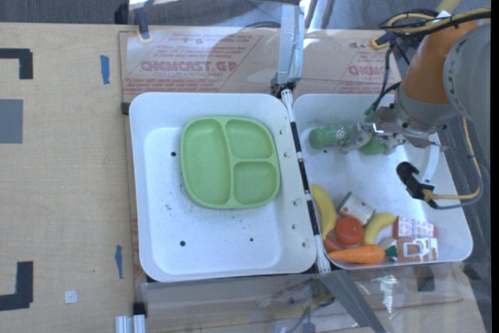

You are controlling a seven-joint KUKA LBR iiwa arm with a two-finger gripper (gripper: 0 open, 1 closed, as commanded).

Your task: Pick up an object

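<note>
I note the green bottle [327, 137] lying on its side at the back of the right bin [460, 234]; I judge it light, rigid and smooth, likely to roll, best taken across its body. The gripper [373, 138] sits at the bottle's right end, apparently touching; its opening I cannot tell.

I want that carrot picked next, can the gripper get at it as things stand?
Probably yes: the carrot lies uncovered on top, though the tomato crowds it, and the gripper is in that bin.
</note>
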